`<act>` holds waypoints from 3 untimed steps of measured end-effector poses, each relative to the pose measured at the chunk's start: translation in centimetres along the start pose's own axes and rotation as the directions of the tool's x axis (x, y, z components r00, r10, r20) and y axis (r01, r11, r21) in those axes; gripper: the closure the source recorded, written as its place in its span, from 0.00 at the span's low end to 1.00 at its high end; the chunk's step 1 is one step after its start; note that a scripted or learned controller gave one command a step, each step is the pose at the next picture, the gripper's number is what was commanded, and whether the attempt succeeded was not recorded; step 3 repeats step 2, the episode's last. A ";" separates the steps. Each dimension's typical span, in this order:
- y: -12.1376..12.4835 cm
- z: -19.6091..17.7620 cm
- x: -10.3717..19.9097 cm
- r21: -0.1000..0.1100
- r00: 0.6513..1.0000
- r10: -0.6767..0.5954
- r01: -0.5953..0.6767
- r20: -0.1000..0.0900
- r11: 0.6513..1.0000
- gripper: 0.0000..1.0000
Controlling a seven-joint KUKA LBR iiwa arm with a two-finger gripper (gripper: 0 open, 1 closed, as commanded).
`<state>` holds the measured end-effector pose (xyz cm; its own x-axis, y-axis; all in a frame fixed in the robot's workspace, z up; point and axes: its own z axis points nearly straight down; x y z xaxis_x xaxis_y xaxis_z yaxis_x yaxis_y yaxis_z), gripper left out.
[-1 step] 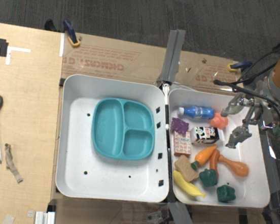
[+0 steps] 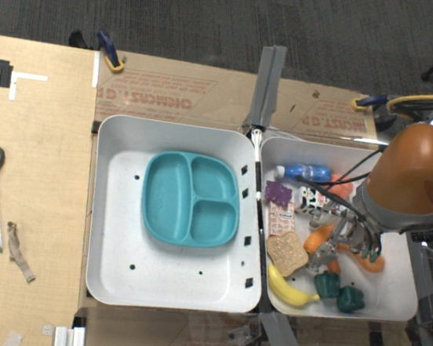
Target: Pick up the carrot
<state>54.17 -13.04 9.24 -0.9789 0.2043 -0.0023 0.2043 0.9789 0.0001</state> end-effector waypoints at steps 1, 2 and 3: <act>0.1 -0.9 -0.1 0.000 1.000 -0.004 0.004 0.003 1.000 1.00; 5.5 -15.4 2.7 0.000 1.000 -0.017 0.017 0.001 1.000 1.00; 5.5 -15.4 2.7 0.000 1.000 -0.017 0.017 0.001 1.000 1.00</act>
